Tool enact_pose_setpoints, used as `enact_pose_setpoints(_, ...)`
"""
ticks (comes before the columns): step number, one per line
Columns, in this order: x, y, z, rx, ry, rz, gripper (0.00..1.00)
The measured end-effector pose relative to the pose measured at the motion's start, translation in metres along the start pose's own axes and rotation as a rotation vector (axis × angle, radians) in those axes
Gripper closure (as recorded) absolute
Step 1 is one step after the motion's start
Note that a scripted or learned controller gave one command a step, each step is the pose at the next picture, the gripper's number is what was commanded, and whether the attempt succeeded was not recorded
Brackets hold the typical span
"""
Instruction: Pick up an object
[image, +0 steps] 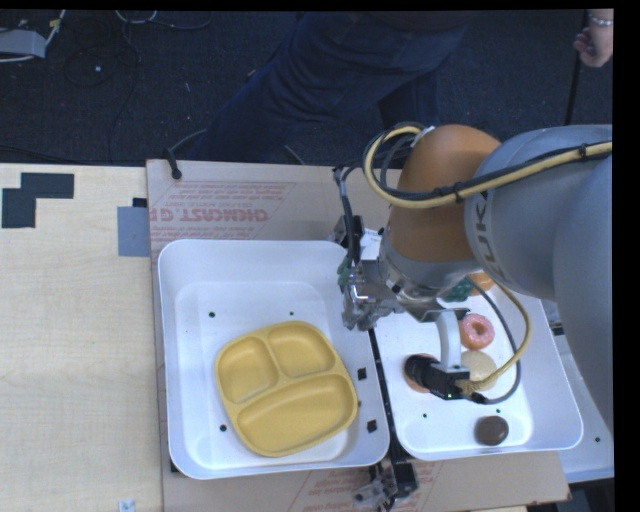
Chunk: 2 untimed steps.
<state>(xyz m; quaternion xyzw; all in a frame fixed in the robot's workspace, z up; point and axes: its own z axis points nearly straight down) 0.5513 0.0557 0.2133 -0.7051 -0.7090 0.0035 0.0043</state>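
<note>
Gripper, grip state impossible to tell, hangs at the left bin's right edge; the yellow divided plate looks light, stiff and slick, best pinched by its rim.

Lower centre, a plain yellow tray sits against a white bin. At right, a pink-iced doughnut and a dark brown round piece. The arm is grey with an orange band; tan cardboard bears red lettering.
</note>
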Motion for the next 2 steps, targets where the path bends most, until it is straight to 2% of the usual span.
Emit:
enact_pose_setpoints(1,0.036,-0.0242,-0.0077,0.001,-0.001,0.001,1.0)
enact_pose_setpoints(2,0.0343,-0.0235,-0.0074,0.0,-0.002,0.004,0.0)
